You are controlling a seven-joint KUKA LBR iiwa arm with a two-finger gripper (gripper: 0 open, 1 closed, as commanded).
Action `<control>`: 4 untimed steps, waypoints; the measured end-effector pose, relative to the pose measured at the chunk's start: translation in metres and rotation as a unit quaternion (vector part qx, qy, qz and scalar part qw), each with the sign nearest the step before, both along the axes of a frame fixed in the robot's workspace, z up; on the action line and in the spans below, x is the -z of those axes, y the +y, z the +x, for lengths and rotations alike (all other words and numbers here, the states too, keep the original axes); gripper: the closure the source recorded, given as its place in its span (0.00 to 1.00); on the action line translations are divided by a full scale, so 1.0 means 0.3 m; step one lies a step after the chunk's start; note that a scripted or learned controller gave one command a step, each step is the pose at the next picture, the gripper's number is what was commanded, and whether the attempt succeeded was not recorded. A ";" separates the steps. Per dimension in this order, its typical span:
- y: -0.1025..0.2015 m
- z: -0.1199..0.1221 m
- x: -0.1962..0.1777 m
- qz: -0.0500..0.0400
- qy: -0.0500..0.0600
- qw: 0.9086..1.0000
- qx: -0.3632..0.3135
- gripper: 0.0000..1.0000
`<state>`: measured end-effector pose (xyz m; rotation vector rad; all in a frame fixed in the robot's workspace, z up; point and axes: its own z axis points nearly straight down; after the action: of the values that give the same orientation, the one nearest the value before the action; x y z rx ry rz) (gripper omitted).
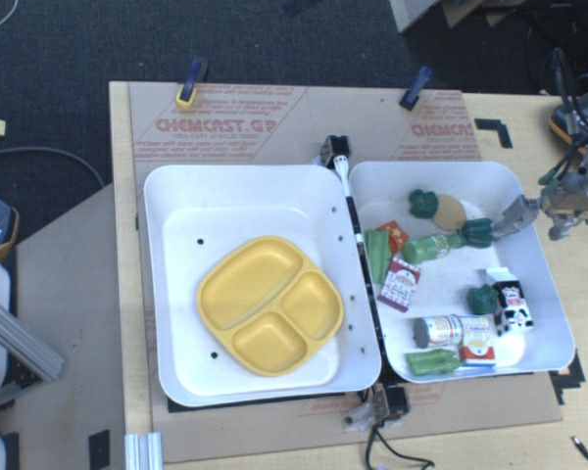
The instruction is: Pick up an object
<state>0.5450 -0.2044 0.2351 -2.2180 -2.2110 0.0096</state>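
Nothing was picked up when I checked, gripper (568,209) sat at 3 o'clock off the right bin (544,292), honestly couldn't tell its state

left bin (167,262): yellow 3-compartment tray (270,305) | bench (274,125): yellow clamp (189,84), blue clamp (416,88)
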 end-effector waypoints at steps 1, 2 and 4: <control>0.001 0.009 -0.021 -0.002 -0.006 1.000 -0.002 0.00; 0.007 0.040 0.147 0.000 -0.003 1.000 -0.002 0.00; 0.026 0.068 0.491 0.000 -0.003 1.000 -0.002 0.00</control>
<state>0.5653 -0.1966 0.0877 -2.2168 -2.2177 0.0039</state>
